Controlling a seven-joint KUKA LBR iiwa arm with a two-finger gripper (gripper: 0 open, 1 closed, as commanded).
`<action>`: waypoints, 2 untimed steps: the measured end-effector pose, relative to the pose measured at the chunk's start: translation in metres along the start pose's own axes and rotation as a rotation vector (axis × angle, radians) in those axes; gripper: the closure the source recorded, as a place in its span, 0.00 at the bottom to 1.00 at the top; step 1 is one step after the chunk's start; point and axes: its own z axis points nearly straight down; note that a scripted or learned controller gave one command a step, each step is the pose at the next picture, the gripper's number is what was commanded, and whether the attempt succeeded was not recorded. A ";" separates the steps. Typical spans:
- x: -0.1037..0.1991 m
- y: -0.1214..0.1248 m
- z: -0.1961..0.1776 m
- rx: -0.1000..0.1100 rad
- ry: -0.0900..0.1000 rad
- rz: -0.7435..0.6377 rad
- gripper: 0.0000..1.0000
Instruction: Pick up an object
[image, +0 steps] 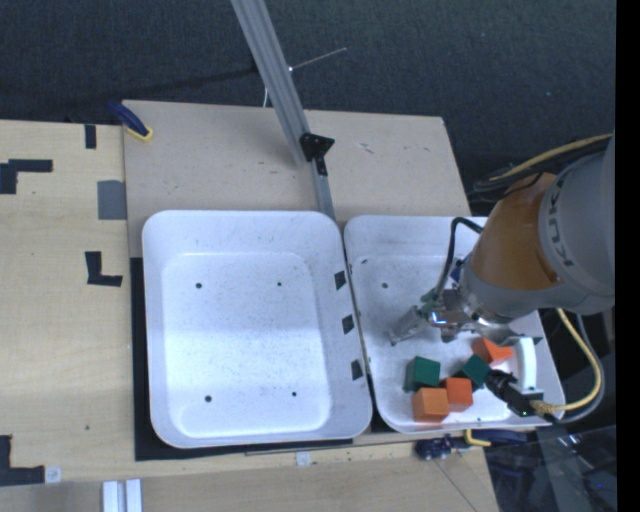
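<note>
The arm (545, 240) reaches in from the right over the right bin (395, 250), and its gripper (425, 318) hangs low near the middle of that bin; how it is set cannot be told. Just near of it lie a green block (422, 373), an orange block (432, 403), and more orange and green blocks (478, 370) beside them. The left bin (170, 235) sits alongside.
</note>
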 end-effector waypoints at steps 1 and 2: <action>0.000 -0.001 0.030 -0.006 -0.002 0.000 0.00; 0.001 -0.001 0.020 -0.005 0.001 -0.001 1.00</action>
